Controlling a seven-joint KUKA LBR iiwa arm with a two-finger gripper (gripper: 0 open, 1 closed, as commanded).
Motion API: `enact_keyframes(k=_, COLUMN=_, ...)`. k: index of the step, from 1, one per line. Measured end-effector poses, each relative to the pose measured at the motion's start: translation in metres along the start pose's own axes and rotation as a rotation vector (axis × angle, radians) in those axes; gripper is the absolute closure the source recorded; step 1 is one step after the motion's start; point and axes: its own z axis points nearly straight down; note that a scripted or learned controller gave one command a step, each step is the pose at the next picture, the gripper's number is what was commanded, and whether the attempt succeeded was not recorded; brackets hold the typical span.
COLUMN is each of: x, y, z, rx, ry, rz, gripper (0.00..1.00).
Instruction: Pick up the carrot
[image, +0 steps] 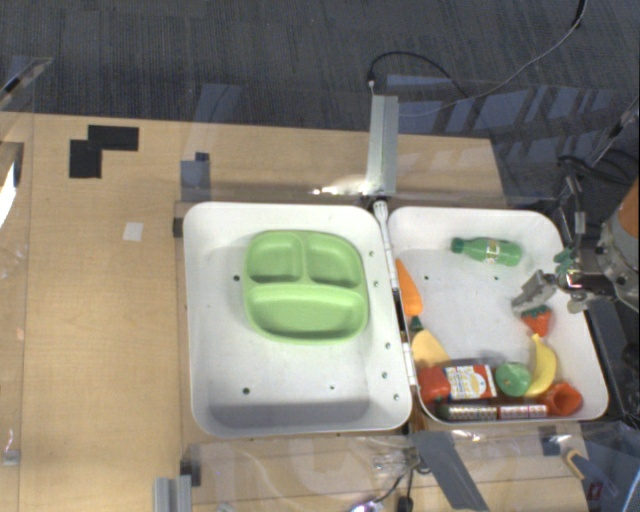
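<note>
Carrot (408, 287) lies along the left wall of the right bin (470, 222), centre frame, orange with a green end, untouched. Gripper (548, 291) at the right edge, over the bin's right side, fingers spread apart with nothing between them, just above a small red-orange toy (540, 321). Green divided plate (304, 284) in the left bin (215, 330).

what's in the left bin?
A green divided plate lies in the left bin, its three compartments bare. Whatever is beneath the plate is covered.
</note>
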Motion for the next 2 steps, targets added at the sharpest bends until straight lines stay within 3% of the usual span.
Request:
enact_keyframes(k=1, x=0.106, y=0.023, z=0.072, rx=0.001, ry=0.001, rz=-0.075, gripper=0.00)
enact_keyframes(k=2, x=0.091, y=0.017, z=0.071, rx=-0.001, ry=0.001, rz=-0.304, gripper=0.00)
